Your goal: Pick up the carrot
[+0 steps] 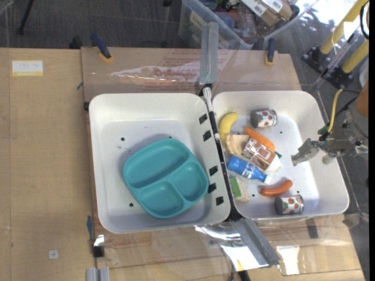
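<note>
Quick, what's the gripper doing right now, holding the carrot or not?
Gripper: holding nothing, above the right bin; the carrot lies apart from it.

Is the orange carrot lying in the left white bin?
No, the orange carrot lies in the right white bin, beside the yellow banana.

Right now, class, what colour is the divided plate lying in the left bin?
Teal, a blue-green. The divided plate shows plainly in the camera view.

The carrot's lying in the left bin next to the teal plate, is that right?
Not quite. The camera view shows the carrot lying in the right bin, among the cans and packages. The teal plate sits in the left bin.
</note>
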